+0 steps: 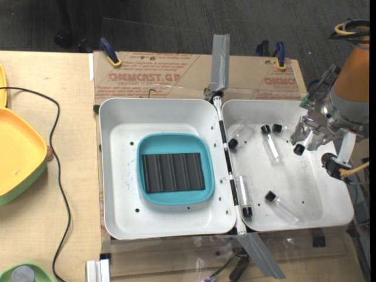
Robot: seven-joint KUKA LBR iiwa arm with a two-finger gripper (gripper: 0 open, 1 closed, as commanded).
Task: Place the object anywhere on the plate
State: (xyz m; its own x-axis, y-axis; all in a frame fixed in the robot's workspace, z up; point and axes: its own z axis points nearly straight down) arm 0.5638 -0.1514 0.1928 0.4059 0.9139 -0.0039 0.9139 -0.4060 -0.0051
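We see a pale wooden bench (41, 228) carrying two white bins side by side, touching along their inner rims. Under and behind the bins lies a brown cardboard sheet (176, 72), held at its far edge by two blue-and-yellow clamps (110, 50). The left bin (117, 175) holds a teal plate (174, 169) with a dark ribbed centre. The right bin (311, 207) holds several clear vials with black caps (269, 145), scattered apart. On the bench to the left, we see a stack of yellow dishes (17, 157) at the edge, and a black cable (57, 175) snaking down the wood.
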